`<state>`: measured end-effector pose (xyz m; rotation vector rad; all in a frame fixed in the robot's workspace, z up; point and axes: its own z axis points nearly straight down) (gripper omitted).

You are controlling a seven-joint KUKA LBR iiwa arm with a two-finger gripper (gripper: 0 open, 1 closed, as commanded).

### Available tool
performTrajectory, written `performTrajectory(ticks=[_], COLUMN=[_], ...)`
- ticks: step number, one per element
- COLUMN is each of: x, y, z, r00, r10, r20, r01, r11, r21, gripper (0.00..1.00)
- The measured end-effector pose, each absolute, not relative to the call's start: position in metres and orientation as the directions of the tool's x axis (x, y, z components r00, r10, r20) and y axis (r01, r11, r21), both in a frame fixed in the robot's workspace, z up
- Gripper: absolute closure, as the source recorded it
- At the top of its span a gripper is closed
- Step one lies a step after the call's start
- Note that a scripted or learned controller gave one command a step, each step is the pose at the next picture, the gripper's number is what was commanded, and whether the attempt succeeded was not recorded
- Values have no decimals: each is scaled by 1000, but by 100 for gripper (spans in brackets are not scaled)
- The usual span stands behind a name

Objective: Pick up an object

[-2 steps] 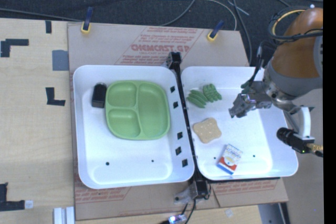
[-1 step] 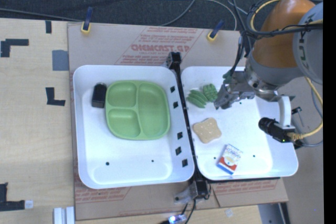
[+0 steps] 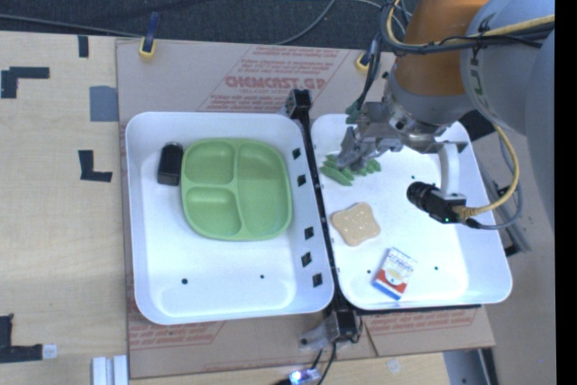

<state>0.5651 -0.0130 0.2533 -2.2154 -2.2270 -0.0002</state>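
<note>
The end effector [image 3: 361, 153] sits low over the green leafy toy [image 3: 347, 167] at the right bin's [image 3: 482, 279] upper-left corner, apparently to grasp it (its opening cannot be told), well apart from the toast slice [image 3: 354, 224] and small carton [image 3: 393, 273].

Under my two bins lies a cardboard sheet [image 3: 261, 77] with red print near its far edge; I read roughly "CHEMCAST GP", the rest too blurred. The small carton's [image 3: 394, 273] label is illegible.
</note>
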Motion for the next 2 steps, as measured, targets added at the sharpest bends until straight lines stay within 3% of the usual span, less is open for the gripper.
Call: performTrajectory(ticks=[2], x=[621], y=[82], z=[237], r00=[-5], r10=[1000], r20=[0], r01=[1000], r11=[5], r21=[1], gripper=[100])
